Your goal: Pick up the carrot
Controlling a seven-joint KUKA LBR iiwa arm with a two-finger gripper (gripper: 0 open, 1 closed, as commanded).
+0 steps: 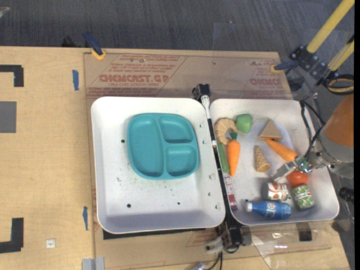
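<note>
Blue bottle (270, 208) lies nearest; cans (289, 194) and a tomato (297, 179) crowd the gripper (287, 169), jaw state unclear, well right of the carrot (233, 156).

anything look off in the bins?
Nothing spilled or broken. The teal plate sits alone and slightly skewed in the left bin. The right bin is crowded: the carrot lies against the divider, the blue bottle is on its side, and the gripper is among the items on the bin's right side.
</note>
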